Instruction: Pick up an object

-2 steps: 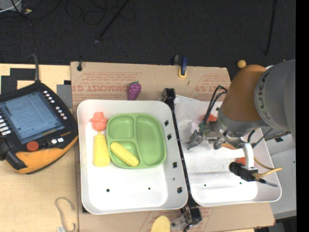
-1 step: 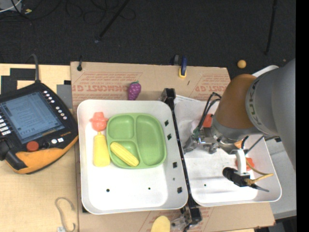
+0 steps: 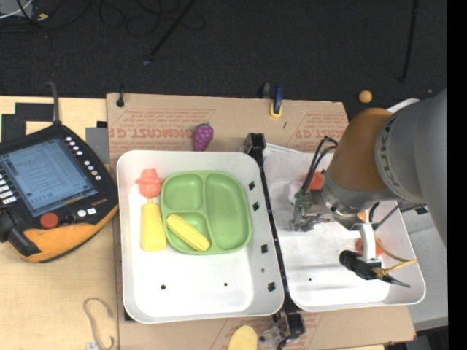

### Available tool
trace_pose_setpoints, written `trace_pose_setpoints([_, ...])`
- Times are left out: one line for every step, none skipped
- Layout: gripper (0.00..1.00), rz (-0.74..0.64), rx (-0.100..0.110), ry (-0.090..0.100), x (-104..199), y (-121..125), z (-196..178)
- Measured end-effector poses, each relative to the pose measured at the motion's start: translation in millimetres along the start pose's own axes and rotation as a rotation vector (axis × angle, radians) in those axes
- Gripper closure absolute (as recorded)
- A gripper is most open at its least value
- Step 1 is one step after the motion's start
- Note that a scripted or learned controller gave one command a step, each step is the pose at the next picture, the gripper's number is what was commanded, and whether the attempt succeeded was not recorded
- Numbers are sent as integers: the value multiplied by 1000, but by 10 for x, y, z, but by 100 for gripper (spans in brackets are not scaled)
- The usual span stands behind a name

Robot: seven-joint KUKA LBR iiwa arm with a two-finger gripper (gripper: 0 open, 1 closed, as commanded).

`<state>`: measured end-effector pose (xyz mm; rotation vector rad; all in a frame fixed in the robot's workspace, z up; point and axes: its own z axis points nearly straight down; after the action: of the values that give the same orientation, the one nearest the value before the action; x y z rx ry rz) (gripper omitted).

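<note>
Reaching in from the right, the arm (image 3: 379, 159) hung over the right bin (image 3: 328, 297), with the gripper (image 3: 303, 219) low over that bin's far-left part, near the wall it shared with the left bin (image 3: 190, 290). How wide the gripper stood I could not tell, since the wrist hid it from above, and nothing could be seen held in it.

The things to pick lay in the left bin, well apart from the gripper. A green plate (image 3: 226, 210) with three sections sat in the bin's far half. A corn cob (image 3: 188, 232) lay at a slant on the plate's near-left section. Just left of the plate stood a yellow bottle (image 3: 152, 226), touching or nearly touching the plate's rim, and a pink toy (image 3: 149, 184) lay just beyond it, at the bin's far-left corner.

Outside the bins, a purple grape (image 3: 203, 135) lay on the cardboard (image 3: 168, 122) just beyond the left bin's far wall. A pendant (image 3: 44, 181) with a lit screen rested on the bench, left of the bins. A yellow lump (image 3: 243, 337) sat at the near edge, between the two bins.
</note>
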<state>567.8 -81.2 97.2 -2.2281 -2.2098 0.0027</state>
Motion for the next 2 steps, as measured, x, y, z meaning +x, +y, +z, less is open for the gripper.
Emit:
trace_pose_setpoints([100,0,-4,-1,-44,-12,-424])
trace_pose_setpoints([100,-5,-7,-1,-69,-60,-1041])
